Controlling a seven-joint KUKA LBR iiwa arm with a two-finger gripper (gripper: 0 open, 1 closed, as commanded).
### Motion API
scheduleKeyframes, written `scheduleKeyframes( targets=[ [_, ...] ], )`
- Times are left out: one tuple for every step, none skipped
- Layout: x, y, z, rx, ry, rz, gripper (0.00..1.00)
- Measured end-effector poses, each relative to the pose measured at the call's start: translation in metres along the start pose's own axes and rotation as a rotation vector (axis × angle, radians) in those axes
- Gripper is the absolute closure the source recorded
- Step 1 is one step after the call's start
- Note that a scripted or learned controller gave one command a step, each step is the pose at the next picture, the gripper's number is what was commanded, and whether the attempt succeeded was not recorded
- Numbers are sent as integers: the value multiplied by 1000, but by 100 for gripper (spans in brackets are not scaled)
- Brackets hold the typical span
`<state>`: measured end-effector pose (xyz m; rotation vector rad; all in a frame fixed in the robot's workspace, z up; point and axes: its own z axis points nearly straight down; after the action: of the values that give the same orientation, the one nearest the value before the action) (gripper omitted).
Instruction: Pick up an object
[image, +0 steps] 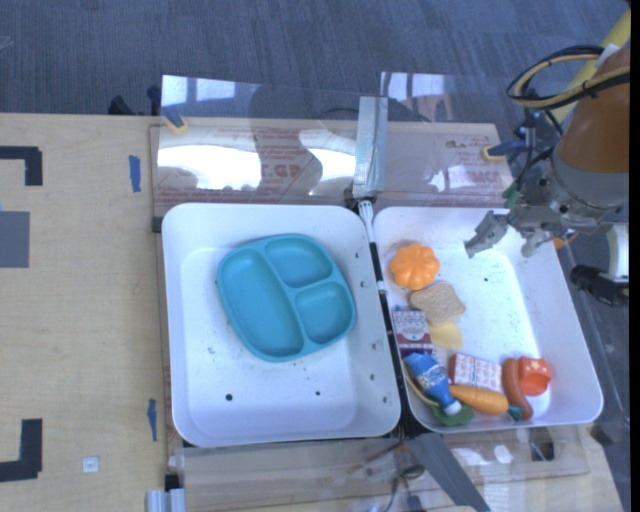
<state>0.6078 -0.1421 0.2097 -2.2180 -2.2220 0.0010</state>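
The camera view looks down on 2 white bins that stand side by side. The pincer (510, 238) hangs over the upper right part of the right bin (560, 330), with its 2 fingers spread apart, and nothing is between them. One finger (484, 236) points to the left and the other finger (533, 241) is close to the bin's far right side.

Below and to the left of the pincer, well apart from it, lies an orange toy pumpkin (414, 265). Just under the pumpkin is a slice of bread (437, 301), and next to it a small packet (410, 324) and a yellow piece (447, 335). Further below the pincer, at the near edge of the bin, is a blue bottle (432, 378), a carrot (478, 400), a red and white box (476, 373) and a red sausage (514, 385).

Far to the left of the pincer, the left bin (200, 400) holds a blue plate (285, 296) with 3 compartments.
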Motion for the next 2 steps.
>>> scheduleKeyframes(
  targets=[
    [41,29,104,-9,-2,-13,0],
    [37,-18,122,-7,-1,61,0]
  ],
)
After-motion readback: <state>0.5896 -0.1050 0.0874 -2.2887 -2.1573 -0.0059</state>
